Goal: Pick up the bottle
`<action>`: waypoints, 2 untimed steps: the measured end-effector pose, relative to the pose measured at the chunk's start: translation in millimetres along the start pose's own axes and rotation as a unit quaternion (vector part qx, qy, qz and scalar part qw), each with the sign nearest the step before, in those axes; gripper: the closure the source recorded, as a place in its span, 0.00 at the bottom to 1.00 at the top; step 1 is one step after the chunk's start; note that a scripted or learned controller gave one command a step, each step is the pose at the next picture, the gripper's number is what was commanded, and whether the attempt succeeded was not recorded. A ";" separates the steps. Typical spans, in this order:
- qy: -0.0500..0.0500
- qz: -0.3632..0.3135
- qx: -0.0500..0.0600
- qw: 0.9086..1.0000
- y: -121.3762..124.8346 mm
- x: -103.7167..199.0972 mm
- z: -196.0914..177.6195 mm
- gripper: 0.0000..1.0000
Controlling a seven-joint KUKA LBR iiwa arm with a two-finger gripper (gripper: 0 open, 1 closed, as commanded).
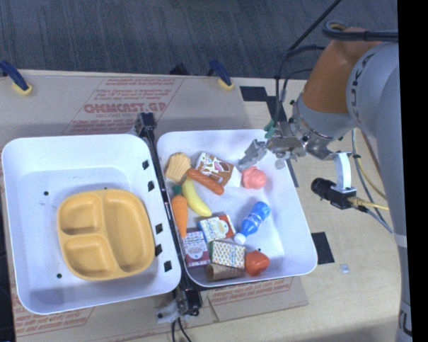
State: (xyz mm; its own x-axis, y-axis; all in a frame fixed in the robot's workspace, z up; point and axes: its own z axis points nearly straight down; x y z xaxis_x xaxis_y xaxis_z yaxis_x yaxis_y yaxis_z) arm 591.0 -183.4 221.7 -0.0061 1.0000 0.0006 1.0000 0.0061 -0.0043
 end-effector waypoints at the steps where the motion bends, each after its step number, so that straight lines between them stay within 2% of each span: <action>1: -0.001 -0.187 -0.004 0.982 -37.0 -5.7 123.8 0.00; 2: 0.000 -0.188 -0.003 0.982 -36.7 -5.1 114.2 1.00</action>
State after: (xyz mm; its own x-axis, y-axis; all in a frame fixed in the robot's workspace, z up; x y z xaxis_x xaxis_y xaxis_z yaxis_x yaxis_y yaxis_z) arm 553.9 -188.7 107.6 -0.3759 0.9267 0.0000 0.9267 0.3759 0.0022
